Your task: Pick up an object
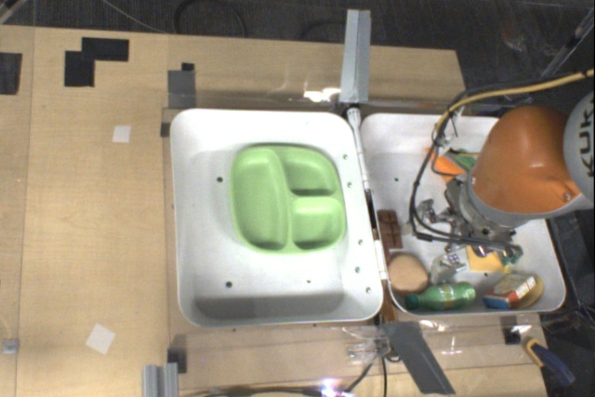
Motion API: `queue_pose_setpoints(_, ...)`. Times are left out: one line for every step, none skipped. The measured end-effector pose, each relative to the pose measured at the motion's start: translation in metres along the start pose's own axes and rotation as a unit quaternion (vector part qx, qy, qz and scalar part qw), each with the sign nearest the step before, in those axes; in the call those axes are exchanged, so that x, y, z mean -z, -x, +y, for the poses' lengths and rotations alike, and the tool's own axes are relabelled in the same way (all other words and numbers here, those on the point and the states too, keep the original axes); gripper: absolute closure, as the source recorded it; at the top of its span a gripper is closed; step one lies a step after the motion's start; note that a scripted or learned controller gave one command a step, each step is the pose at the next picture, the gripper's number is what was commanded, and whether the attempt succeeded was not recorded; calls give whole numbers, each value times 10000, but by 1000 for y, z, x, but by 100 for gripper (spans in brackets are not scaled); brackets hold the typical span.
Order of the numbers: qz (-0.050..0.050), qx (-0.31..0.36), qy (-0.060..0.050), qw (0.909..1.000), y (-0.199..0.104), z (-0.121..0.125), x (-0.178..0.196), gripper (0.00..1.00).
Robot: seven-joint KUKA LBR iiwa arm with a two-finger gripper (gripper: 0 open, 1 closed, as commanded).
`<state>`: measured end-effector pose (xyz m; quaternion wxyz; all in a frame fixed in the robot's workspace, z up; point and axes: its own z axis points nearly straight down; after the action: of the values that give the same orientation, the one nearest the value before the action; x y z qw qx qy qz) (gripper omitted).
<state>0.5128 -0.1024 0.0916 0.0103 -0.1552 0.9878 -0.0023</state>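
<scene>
We see the arm [525, 158] lowered into the right bin [398, 144], with its orange band just above the wrist. The gripper [462, 251] is under the wrist and cables, low over the front part of this bin, and we cannot tell if it is released, clenched or grasping something, because the wrist hides it.

The things to pick are gathered at the front of the right bin. A green bottle [439, 297] lies on its side along the front wall. A round tan piece [407, 273] is just beside it, on the left. A yellow piece [487, 259] sits close under the gripper, and a small pack [517, 291] lies at the front right corner. A brown bar [390, 229] lies near the left wall, and an orange piece [448, 165] is further back. The left bin [200, 200] holds a green tray [286, 197] with compartments.

We judge that the step in hand is the descent for a grasp. To do it well, we should choose one object only, probably the yellow piece nearest the gripper, and come straight down on its middle. The objects lie close together, so the grip can catch two things or push one against the wall. We should close firmly and lift slowly.
</scene>
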Motion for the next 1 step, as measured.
queue_pose_setpoints(16,122,8,9999,37,-48,-3,0)
